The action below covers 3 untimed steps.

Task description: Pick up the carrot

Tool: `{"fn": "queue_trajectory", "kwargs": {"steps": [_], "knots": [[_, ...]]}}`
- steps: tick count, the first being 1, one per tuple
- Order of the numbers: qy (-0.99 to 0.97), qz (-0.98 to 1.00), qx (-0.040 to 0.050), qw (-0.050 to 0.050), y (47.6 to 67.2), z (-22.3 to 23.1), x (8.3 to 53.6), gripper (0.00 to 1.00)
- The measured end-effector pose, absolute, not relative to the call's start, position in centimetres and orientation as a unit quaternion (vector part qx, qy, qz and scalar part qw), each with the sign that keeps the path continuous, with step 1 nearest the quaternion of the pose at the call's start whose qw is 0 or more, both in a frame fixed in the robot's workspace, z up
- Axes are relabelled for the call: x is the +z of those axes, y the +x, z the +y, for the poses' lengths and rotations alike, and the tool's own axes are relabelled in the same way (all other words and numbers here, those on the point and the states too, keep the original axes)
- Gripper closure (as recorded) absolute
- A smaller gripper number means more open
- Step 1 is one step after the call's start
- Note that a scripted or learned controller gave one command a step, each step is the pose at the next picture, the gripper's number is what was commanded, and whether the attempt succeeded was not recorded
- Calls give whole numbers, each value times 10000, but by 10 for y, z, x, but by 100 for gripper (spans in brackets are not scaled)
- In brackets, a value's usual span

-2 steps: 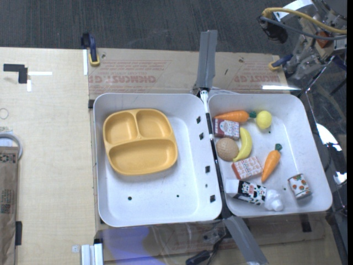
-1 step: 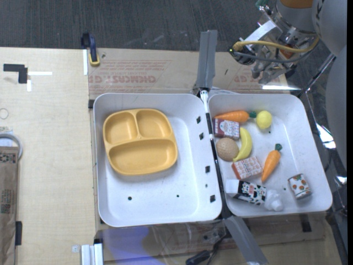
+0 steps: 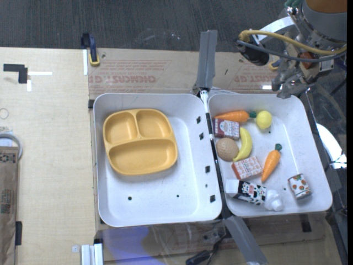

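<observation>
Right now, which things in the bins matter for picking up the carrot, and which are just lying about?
For the job:
upper carrot
lower carrot
gripper, above the right bin's far edge

Lying about:
yellow divided plate
lemon
banana
brown ball
milk carton
small can
two snack boxes

We note both white bins [image 3: 149, 214] look like smooth, slightly glossy plastic. Yellow divided plate [image 3: 141, 141], well left of gripper [image 3: 292, 84]: matt plastic. Carrots [image 3: 270, 164] below gripper: smooth plastic look, approx. satin. Bench [image 3: 44, 142]: pale wood-grain; cardboard sheet [image 3: 143, 69] printed, matt.
</observation>
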State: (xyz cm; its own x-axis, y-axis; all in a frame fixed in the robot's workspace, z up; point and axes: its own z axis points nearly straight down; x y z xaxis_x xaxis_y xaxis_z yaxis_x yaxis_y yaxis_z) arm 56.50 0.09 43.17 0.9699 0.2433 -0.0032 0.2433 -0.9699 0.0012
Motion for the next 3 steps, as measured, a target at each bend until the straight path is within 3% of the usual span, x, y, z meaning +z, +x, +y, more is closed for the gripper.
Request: {"fn": "queue_trajectory", "kwargs": {"steps": [1,2,3], "knots": [[9951,988,-18,7,605,0,440,100],[9951,992,-15,12,548,74,413,100],[9951,984,-12,12,596,134,441,100]]}}
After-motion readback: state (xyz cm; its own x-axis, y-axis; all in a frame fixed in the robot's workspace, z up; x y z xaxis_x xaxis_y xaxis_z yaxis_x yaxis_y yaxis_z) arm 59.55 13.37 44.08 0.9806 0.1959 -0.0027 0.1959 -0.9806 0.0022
